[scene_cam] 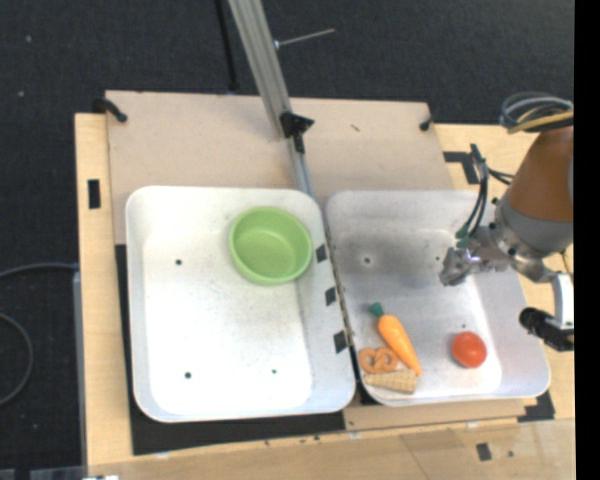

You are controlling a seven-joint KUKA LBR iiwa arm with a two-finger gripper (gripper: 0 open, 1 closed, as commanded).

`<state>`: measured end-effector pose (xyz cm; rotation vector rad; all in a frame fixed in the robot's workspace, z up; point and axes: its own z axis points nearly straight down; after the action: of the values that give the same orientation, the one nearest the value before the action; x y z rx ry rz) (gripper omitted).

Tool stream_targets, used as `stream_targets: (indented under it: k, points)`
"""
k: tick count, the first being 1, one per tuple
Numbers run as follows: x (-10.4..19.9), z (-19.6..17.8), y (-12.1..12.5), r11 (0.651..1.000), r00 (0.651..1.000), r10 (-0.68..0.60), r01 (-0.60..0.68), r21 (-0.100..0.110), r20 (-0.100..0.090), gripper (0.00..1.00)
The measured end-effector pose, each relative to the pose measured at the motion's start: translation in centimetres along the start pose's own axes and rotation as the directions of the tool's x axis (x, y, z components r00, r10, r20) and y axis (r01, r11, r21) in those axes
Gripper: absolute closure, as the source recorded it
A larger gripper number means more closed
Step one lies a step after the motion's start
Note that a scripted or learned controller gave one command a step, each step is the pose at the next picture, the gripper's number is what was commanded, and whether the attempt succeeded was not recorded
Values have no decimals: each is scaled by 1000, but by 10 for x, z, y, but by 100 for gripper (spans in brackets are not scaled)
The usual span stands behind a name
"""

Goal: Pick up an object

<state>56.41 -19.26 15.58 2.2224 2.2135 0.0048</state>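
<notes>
**Clerk:** Nearest the camera, front of right bin (pixel 525 373): one pretzel (pixel 378 359) on a tan wafer (pixel 395 380), tucked in the front left corner.

**Checker:** And the hand?

**Clerk:** Hand (pixel 454 268): metal, at the end of the grey arm (pixel 530 233) with the orange band, over the right bin's middle, toward its right side. Whether its fingers are apart or together, I cannot tell; too small and blurred. Nothing visible between them.

**Checker:** Items outward from the hand?

**Clerk:** One carrot (pixel 397 339), orange with a green top, lying at a slant below and left of the hand, its tip touching the pretzel and wafer. One tomato (pixel 468 350), red, round, below the hand, near the front right of the same bin, apart from the carrot. All three lie on the bin floor, untouched.

**Checker:** Left bin (pixel 160 298)?

**Checker's note, Clerk replying:** One green bowl (pixel 271 245), upright, in the far right corner, close to the divide between bins.

**Checker:** Surroundings?

**Clerk:** Both bins sit side by side on the desk (pixel 95 268), light wood. One metal rail (pixel 262 53) slants in from the top and ends at the rear seam of the bins.
</notes>
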Motion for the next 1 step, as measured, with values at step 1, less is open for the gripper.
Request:
stream_targets:
  k: [1]
  points:
    - [-9,-45,1,1000,1000,0,0,2,1,100]
